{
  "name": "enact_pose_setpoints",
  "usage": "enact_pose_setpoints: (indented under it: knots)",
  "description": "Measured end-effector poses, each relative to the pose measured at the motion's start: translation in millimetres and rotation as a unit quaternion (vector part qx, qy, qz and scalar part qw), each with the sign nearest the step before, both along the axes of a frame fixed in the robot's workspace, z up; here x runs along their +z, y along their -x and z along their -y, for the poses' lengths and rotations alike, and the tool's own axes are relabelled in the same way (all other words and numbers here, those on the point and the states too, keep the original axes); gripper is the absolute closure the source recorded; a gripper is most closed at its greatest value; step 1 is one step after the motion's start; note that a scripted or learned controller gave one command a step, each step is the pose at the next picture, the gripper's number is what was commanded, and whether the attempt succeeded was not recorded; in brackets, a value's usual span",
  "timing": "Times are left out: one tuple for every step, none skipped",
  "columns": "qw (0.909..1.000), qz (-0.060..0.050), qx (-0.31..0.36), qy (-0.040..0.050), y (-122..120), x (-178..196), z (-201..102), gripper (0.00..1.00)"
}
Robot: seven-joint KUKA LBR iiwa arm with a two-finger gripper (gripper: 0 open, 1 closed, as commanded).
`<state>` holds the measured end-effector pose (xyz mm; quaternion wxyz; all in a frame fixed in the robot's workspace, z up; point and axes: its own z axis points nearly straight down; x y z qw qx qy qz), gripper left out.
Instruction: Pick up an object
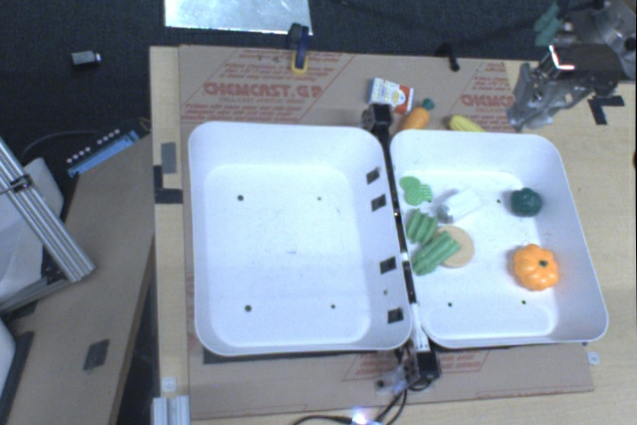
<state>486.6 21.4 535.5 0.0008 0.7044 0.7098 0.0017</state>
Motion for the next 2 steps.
enact_pose_setpoints:
  knots:
    - [1.0,0.0,0.0,-0.0001,0.2,-0.4,-30.0,1.0]
    - [1.0,0.0,0.0,-0.0002,0.3,-0.4,-60.7,1.0]
